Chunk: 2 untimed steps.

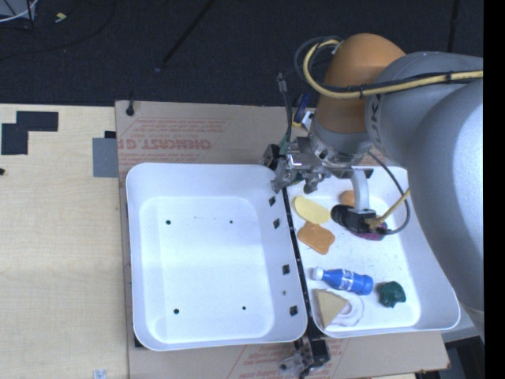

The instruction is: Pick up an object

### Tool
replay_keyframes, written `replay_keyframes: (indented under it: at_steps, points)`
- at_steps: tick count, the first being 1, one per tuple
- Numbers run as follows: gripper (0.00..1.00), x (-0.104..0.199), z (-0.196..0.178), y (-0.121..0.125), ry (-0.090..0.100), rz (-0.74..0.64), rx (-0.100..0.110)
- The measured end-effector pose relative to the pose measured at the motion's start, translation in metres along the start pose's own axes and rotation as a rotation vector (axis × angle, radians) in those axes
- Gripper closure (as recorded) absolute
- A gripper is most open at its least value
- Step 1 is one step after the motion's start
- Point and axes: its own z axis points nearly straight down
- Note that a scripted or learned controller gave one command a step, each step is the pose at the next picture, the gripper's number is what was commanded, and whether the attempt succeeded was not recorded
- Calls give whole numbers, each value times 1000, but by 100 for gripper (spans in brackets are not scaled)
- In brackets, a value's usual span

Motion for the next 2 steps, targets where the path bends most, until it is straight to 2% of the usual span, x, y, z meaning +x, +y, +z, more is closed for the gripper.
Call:
replay_keyframes:
  at_steps: [1,2]
  points:
    - [100,-125,-60,-22,-8,17,-2]
    - [100,-11,-26,-2,3,-3,6]
